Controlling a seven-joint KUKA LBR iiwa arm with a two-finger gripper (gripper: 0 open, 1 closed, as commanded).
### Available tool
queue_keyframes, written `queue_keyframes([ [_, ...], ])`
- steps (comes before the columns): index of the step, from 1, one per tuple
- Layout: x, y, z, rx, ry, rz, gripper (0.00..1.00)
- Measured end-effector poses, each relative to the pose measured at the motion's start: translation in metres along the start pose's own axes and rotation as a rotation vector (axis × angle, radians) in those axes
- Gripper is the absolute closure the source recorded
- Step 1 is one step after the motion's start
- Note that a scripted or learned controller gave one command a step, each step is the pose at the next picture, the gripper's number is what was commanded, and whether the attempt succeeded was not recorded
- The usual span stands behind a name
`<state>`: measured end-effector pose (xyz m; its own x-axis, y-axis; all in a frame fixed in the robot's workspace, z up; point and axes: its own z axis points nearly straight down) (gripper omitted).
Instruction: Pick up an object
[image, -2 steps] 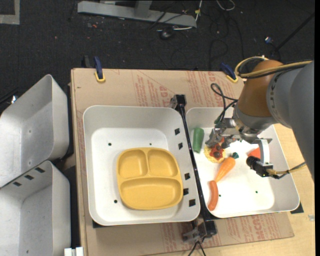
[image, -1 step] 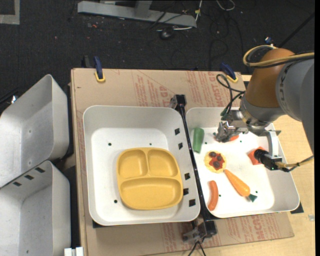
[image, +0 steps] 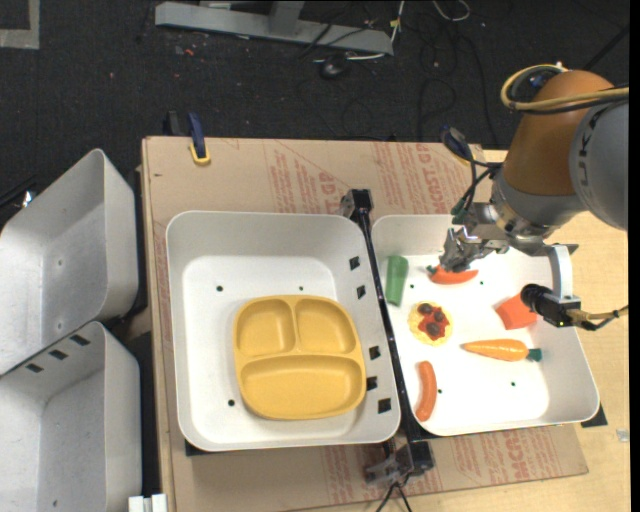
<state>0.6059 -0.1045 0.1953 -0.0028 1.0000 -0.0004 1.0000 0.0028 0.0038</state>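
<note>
Bench (image: 260, 170), cardboard-topped, bearing two white bins side by side. Left bin (image: 190, 300): one yellow divided plate (image: 298, 356), lying flat near the middle. Right bin (image: 500, 400): six toy food pieces. Green piece (image: 396, 280), upright-oblong, against the bin's left wall at the far end. Red slice (image: 458, 277), flat, far middle of the bin. Round yellow piece (image: 432, 322) with dark red topping, just near of the red slice. Orange block (image: 515, 313), right of centre. Carrot (image: 493, 349), lying crosswise, near the orange block. Sausage (image: 425, 390), lying lengthwise at the near left. Arm (image: 555, 150) enters from the right; gripper (image: 461, 255) points down directly at the red slice (contact with it cannot be told). Whether the jaws are apart or together cannot be told; nothing is visibly held.
</note>
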Motion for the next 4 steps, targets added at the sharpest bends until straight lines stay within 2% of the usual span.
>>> queue_keyframes([
  [1,0.004,-0.001,-0.044,-0.001,0.0,0.0,1.0],
  [2,0.064,-0.011,-0.044,0.005,0.002,-0.005,1.0],
  [4,0.159,-0.04,-0.05,0.006,0.002,-0.005,1.0],
])
